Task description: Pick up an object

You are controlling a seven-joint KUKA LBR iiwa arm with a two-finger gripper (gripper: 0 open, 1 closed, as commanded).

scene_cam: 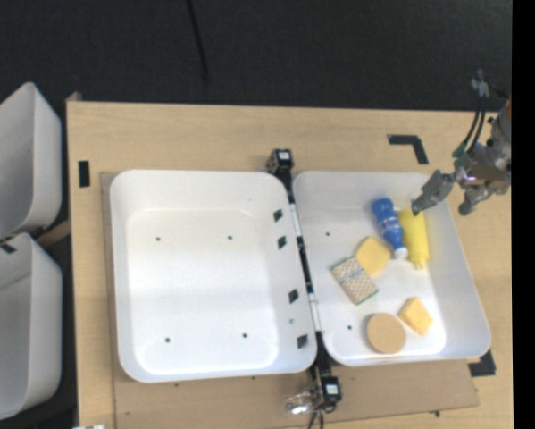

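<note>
A: Where does the arm stand in the job?

B: Early, by the look of it. The gripper (446, 197) hangs over the upper right rim of the right bin (455, 266), its two fingers spread apart with nothing between them. Nothing has been lifted; this reads as the approach before a grasp.

A: And what is there to pick?

B: Everything lies in that bin, below and to the left of the gripper. Nearest is a yellow bottle (416, 237), just under the left fingertip, lying lengthwise. Touching its left side is a blue bottle (388, 222) with a white end. Further down-left sit a yellow sponge (372, 255) and a patterned square cloth (355, 278), overlapping at one corner. Well below the gripper are a tan round disc (386, 332) and a small yellow block (416, 315), side by side near the bin's lower wall.

A: So the next move?

B: Probably a descent onto the yellow bottle. It calls for the open fingers to straddle the bottle across its narrow width, and the blue bottle pressed against it leaves little room for one finger. The left bin (124, 239) plays no part yet.
</note>
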